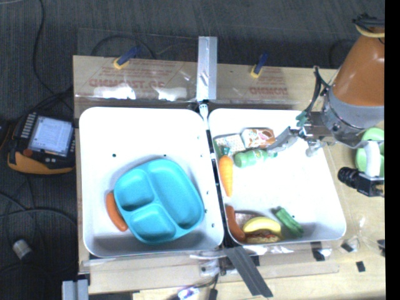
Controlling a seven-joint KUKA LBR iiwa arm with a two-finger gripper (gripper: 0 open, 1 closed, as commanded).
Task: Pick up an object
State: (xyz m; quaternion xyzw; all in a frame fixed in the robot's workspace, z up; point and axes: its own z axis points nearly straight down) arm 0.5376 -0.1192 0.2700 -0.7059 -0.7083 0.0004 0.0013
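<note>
My gripper (299, 144) hangs over the upper right part of the right bin (325, 186), its two fingers spread apart and open, with nothing between them. Its left finger ends just right of a green bottle (253, 157) lying on its side. Behind the bottle lie a colourful packet (257, 136) and a small box (228, 144). An orange carrot (225, 175) lies along the bin's left wall. At the front sit a yellow banana (261, 225), a dark green item (289, 221) and a reddish sausage (232, 224).
The left bin (100, 136) holds a blue divided plate (159, 199) and an orange sausage (115, 211) at its left side. A metal divider (207, 61) stands behind the bins. A handheld screen device (47, 139) lies on the floor at left.
</note>
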